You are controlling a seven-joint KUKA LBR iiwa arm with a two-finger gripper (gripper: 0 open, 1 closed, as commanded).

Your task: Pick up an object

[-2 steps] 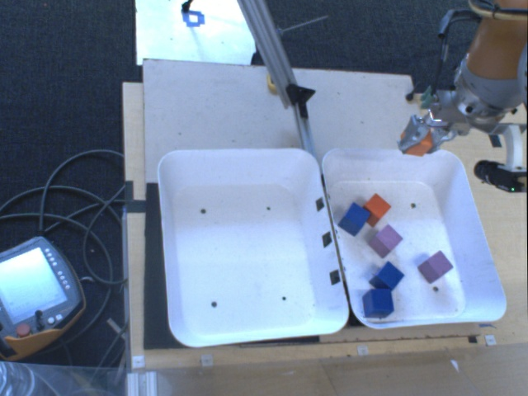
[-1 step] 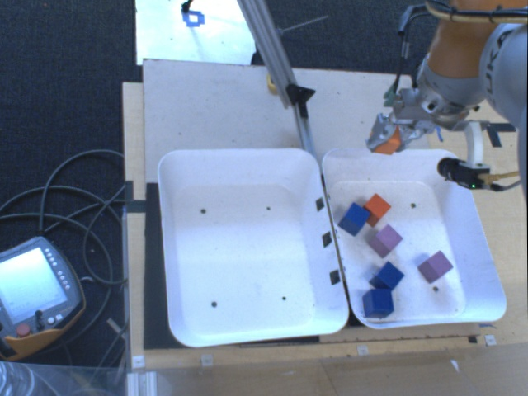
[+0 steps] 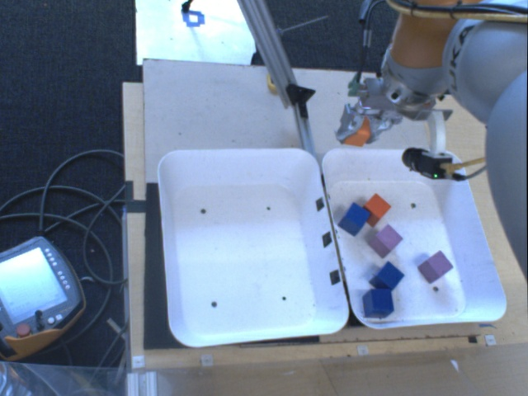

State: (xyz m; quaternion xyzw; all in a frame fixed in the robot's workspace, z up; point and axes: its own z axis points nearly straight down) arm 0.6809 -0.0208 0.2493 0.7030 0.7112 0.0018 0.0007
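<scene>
while gripper hangs over far rim of right bin, fingers pinched on orange block; five other blocks lie nearer, loose on bin floor.

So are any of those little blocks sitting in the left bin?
No. All the blocks, such as the orange block, lie in the right bin, none in the left bin.

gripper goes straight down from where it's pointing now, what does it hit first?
Probably the back rim of the right bin, or the bench just behind it. The gripper, with something orange between its fingers, hangs over that edge, well short of the blocks. Depth is hard to judge from this slanted view.
</scene>
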